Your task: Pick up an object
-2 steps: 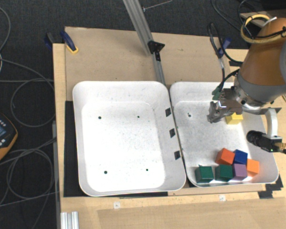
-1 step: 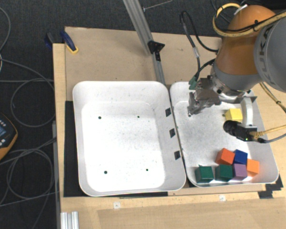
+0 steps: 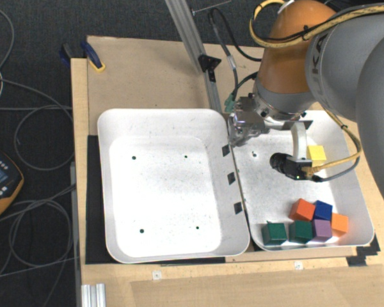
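In the right bin (image 3: 262,190), several small blocks crowd the near right corner: a red-orange one (image 3: 303,209), a blue one (image 3: 322,210), an orange one (image 3: 339,223), a purple one (image 3: 322,229) and two green ones (image 3: 301,231) (image 3: 276,233). A yellow block (image 3: 317,153) lies apart, further back at the right. My gripper (image 3: 242,130) hangs under the orange wrist band, over the far left corner of the right bin, close to the wall between the bins. It is well away from every block. Nothing shows in its grasp.
The left bin (image 3: 160,184) shows a bare speckled floor. A slanted metal pole (image 3: 192,37) rises behind the bins near the gripper. A black fitting with a yellow cable (image 3: 288,165) hangs from the arm over the right bin. Cables and a device lie left of the bench.
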